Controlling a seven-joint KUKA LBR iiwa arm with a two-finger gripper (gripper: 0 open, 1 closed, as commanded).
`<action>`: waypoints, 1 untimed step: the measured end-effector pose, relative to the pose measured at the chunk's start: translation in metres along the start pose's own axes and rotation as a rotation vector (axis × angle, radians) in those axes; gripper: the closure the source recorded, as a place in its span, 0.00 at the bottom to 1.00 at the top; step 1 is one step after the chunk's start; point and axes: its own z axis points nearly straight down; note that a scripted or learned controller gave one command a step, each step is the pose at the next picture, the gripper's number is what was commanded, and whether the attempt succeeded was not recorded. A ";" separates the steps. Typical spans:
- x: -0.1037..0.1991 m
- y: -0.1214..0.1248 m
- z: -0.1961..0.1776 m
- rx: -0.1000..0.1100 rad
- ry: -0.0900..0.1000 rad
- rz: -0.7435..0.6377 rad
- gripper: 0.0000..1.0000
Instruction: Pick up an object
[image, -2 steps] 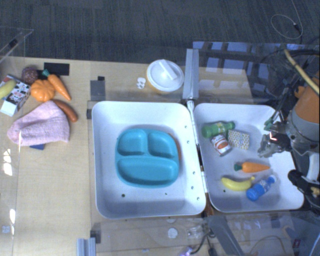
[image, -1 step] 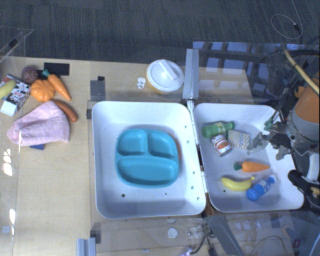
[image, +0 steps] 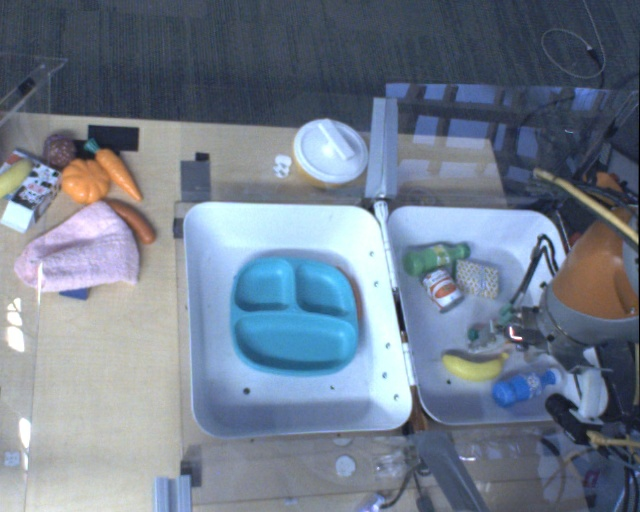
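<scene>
Item: my pincer (image: 497, 335), state unreadable, low in right bin (image: 530, 225) above banana (image: 472, 367). Risk: curved banana skids aside, grasp fails.

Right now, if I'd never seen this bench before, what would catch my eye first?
Probably the bright blue plastic divided tray, sitting alone in the middle of the left white bin. Next, the right white bin with its small clutter: a yellow banana, a green bottle and a blue bottle, with the robot's hand just above the banana. Off to the far left, toy vegetables lie beside a pink folded cloth.
</scene>
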 end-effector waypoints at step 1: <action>-0.001 0.003 -0.010 -0.006 -0.004 -0.001 1.00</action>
